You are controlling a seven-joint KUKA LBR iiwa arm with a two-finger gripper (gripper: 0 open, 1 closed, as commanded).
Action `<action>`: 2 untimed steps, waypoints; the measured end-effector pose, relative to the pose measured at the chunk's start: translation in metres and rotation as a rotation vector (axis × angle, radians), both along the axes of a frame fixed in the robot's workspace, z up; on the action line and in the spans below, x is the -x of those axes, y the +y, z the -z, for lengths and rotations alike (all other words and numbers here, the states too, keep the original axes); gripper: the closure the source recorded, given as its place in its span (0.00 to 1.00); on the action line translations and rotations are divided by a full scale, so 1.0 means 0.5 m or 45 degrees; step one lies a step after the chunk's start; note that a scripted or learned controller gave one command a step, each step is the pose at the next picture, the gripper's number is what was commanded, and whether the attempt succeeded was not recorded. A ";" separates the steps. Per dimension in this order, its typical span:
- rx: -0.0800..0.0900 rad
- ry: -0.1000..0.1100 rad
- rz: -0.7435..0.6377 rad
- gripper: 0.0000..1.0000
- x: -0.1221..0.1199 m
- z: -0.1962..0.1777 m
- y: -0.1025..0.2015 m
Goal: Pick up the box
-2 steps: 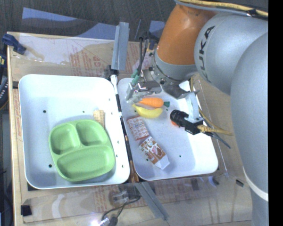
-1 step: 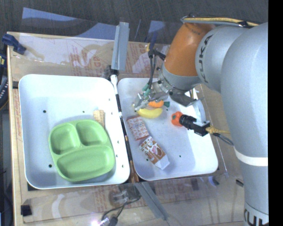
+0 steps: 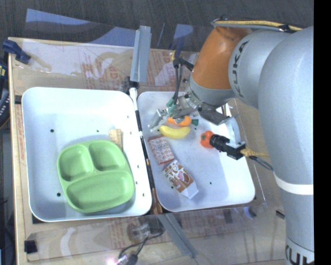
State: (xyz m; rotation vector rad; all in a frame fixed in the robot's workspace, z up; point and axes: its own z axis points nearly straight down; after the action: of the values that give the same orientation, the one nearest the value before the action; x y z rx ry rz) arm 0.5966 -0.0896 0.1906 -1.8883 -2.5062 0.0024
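Right bin (image 3: 240,189) below me: my gripper (image 3: 174,112), grip state unreadable, over banana (image 3: 175,131); box (image 3: 160,149) at seven o'clock, so shift, centre, descend.

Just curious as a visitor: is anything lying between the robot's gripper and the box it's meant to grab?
Yes. In the camera view, a yellow banana lies between the gripper and the box, in the right bin.

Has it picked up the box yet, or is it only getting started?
Only getting started, it seems. Done: the arm has reached into the right bin. In hand: nothing I can see; the gripper hovers by the banana. Left: the box lies flat on the bin floor, apart from the gripper, not yet grasped or lifted.
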 end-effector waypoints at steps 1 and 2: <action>0.001 -0.004 0.034 0.00 0.016 0.132 -0.031; 0.016 -0.015 0.098 0.00 0.075 0.191 -0.039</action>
State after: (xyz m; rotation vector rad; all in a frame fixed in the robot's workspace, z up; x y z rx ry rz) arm 0.5589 -0.1093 0.0952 -1.9944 -2.4450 0.0068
